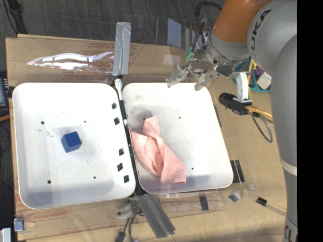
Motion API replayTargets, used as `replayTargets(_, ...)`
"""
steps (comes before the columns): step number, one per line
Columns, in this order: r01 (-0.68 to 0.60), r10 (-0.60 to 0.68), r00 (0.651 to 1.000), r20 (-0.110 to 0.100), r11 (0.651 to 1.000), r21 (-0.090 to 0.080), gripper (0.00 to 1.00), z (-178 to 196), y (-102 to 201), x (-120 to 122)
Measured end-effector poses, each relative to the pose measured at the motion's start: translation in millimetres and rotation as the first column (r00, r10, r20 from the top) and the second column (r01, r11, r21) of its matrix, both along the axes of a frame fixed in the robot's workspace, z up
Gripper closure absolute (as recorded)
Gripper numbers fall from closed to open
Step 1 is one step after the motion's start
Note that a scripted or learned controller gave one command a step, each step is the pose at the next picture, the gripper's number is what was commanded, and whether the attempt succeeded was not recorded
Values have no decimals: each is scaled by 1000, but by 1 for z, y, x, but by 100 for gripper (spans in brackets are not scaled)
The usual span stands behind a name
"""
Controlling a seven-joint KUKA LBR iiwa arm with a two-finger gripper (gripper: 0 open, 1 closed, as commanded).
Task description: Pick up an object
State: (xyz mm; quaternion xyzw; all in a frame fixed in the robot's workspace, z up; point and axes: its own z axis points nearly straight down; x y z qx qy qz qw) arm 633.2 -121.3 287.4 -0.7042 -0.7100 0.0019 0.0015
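Observation:
A crumpled pink cloth (157,150) lies in the right bin (202,116), toward its front left. A small blue cube (71,141) sits in the left bin (40,105), left of its middle. My gripper (186,80) hangs above the far edge of the right bin, well clear of the cloth. Its two fingers are spread apart with nothing between them.
A grey divider strip (122,49) rises from between the two bins at the back. Brown cardboard (65,54) lies behind the bins. Black clips (121,150) line the seam between the bins. The grey arm (272,44) fills the upper right.

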Motion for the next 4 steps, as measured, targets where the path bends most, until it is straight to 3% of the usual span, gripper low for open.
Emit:
replayTargets(1, -46, 46, 999, -1, 999, 1, 0, -94, 18, -47)
replayTargets(2, -187, 187, 982, 0, 982, 2, 0, -197, 22, -43)
replayTargets(3, -48, 48, 999, 1, 999, 1, 0, -156, -24, -44)
replayTargets(4, -170, 170, 985, 0, 985, 2, 0, -196, 20, -32)
